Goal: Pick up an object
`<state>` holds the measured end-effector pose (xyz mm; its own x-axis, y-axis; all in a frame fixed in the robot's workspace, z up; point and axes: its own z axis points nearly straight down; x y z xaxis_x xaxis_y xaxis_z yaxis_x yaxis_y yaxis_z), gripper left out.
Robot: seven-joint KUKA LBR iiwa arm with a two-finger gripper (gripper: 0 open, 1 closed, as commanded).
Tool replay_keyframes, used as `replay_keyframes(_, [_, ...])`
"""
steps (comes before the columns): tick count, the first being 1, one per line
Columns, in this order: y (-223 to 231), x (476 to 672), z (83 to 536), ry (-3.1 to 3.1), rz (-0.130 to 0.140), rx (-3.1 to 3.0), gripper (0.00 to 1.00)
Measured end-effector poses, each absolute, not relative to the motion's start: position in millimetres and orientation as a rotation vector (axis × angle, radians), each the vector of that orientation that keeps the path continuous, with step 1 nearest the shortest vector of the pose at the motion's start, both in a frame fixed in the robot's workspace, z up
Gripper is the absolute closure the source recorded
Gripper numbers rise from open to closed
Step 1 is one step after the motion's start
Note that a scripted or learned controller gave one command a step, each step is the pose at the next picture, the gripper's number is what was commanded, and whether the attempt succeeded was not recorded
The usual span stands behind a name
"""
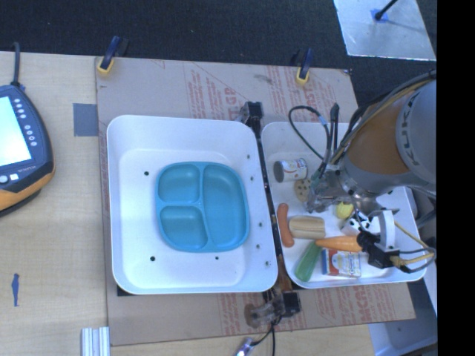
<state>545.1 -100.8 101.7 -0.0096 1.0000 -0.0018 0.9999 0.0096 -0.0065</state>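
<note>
Jumbled toy foods (pixel 320 236) in right bin (pixel 276 136)

Two white bins side by side on the bench (pixel 59 273). Left bin (pixel 126 147) with a blue divided plate (pixel 202 206) lying flat in its middle. Right bin (pixel 278 136) crowded: small can (pixel 291 170), sausage (pixel 283 225), bread roll (pixel 306 225), carrot (pixel 340 243), green piece (pixel 307 262). Arm (pixel 390 143) reaching in from the right, pincer (pixel 326 193) low among these items. Pendant (pixel 21 148) far left.

The wooden bench (pixel 52 258) carries a cardboard sheet (pixel 193 87) at centre frame. Two white bins (pixel 122 199) sit on it. A handheld control pad (pixel 18 147) lies at far left.
</note>
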Motion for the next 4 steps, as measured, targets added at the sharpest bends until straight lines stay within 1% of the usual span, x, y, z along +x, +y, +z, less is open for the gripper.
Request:
replay_keyframes(1, [-164, 581.7, 95, -2.222, 0.003, -2.218, 1.0])
replay_keyframes(2, [-206, 570.2, 158, -2.224, 0.002, -2.218, 1.0])
replay_keyframes(3, [-206, 570.0, 158, -2.223, 0.002, -2.217, 0.0])
replay_keyframes(4, [-211, 610.0, 91, -2.227, 0.003, -2.214, 0.0])
